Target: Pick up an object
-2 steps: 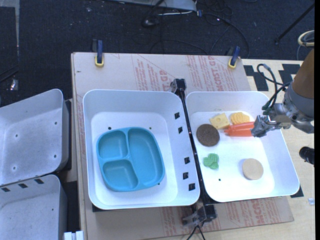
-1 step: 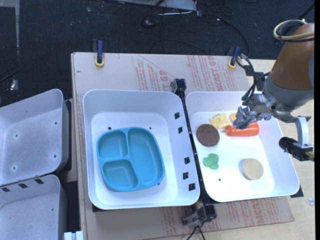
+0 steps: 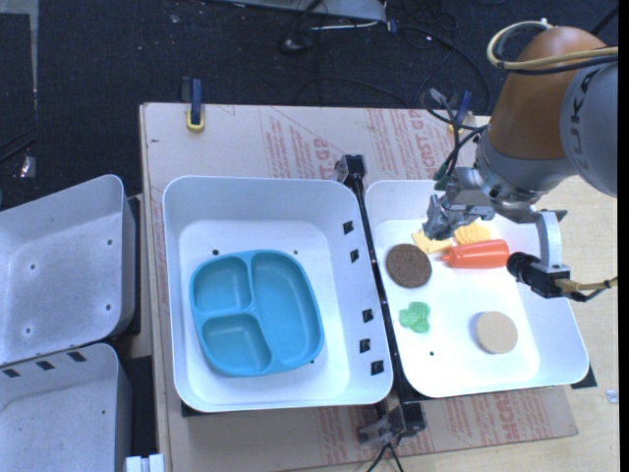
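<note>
White plastic, shallow, two bins side by side on the counter [image 3: 295, 131], which is faced with printed cardboard. The left bin [image 3: 187, 205] contains one item: a blue divided plate [image 3: 256, 311] with three compartments, lying flat near the bin's centre.

The right bin [image 3: 550, 357] contains the loose objects. A brown round disc [image 3: 408, 265] lies at the left side, close to the wall shared with the left bin. A small green leafy piece [image 3: 417, 317] lies just nearer than the disc, apart from it. A tan round disc [image 3: 495, 331] lies toward the near right of the bin floor, well apart from the other items. An orange carrot-shaped piece [image 3: 478, 255] lies on its side in the far half, to the right of the brown disc. A yellow piece [image 3: 460, 234] sits just beyond the carrot-shaped piece, touching or nearly touching it; partly covered by the tool.

The arm [image 3: 550, 106] enters from the right, its orange band over the far right corner of the right bin. The tool [image 3: 447, 219] is low over the far part of that bin, directly at the yellow piece. How far the tool is parted, and whether it has hold of anything, cannot be determined from this angle.

A yellow-and-blue clamp [image 3: 196, 106] grips the far left edge of the counter.
</note>
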Robot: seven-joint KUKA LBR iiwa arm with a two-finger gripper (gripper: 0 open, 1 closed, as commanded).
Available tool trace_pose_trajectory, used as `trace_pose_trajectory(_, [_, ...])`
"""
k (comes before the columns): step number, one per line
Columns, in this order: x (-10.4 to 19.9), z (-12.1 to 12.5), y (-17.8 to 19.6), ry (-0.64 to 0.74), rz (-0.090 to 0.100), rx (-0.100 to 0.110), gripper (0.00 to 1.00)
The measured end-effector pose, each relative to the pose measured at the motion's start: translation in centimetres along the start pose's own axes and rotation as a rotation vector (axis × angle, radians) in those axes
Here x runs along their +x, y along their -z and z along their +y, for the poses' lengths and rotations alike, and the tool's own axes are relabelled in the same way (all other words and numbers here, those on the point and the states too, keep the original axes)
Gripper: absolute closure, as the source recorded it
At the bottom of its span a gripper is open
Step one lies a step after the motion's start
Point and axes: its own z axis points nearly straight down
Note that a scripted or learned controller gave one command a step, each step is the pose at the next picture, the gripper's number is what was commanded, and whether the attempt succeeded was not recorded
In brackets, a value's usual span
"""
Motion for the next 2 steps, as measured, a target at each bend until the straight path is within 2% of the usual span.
trace_pose_trajectory(1, [5.6, 0.7, 0.4, 0.0, 0.0, 0.001, 1.0])
trace_pose_trajectory(2, [11.5, 2.9, 0.2, 0.001, 0.0, 0.0, 1.0])
